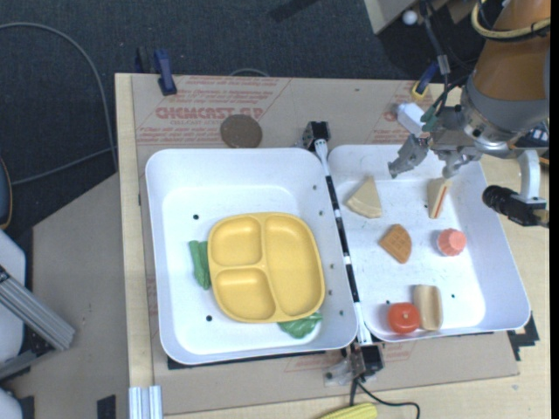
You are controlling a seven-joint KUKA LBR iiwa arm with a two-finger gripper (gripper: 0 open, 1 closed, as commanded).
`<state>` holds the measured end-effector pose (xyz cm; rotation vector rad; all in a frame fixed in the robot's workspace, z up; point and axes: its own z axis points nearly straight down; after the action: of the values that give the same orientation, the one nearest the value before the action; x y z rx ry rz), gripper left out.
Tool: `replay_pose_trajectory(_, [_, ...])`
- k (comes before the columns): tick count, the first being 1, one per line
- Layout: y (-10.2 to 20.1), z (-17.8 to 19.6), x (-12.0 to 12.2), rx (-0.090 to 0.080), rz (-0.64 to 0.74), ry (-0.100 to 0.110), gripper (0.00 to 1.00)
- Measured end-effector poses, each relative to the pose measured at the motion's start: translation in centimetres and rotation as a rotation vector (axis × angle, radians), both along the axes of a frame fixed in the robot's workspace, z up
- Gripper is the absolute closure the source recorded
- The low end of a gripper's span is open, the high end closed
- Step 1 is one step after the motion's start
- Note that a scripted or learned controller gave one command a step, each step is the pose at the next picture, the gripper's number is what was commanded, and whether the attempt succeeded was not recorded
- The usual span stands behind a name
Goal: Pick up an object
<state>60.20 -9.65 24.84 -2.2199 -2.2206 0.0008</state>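
Two white bins side by side on the worktop [262, 103]. Left bin [175, 190] holds a yellow divided plate [265, 266] near its centre, with a green leaf [200, 264] poking out at the plate's 9 o'clock and another green bit [301, 326] at its 5 o'clock.

Right bin [502, 286] holds the loose food items: a tan wedge [366, 199] at 10 o'clock, a sandwich slice [437, 198] standing on edge at 1 o'clock, a brown cookie-like piece [396, 243] near centre, a pink-orange round piece [452, 242] at 3 o'clock, a red tomato [403, 318] at 6 o'clock touching a tan bread roll [428, 306] just beside it.

Arm comes in from 2 o'clock. The gripper [428, 157] hangs over the far rim of the right bin, fingers spread apart, one dark finger [406, 159] angled toward the wedge, the other near the top of the sandwich slice. Nothing between the fingers.
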Motion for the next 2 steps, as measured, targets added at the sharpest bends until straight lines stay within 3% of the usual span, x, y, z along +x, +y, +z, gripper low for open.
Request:
replay_pose_trajectory(1, [-4.3, -16.4, -4.9, -0.001, -0.001, -0.002, 0.0])
replay_pose_trajectory(2, [-4.3, -15.3, -4.7, -0.001, -0.001, -0.007, 1.0])
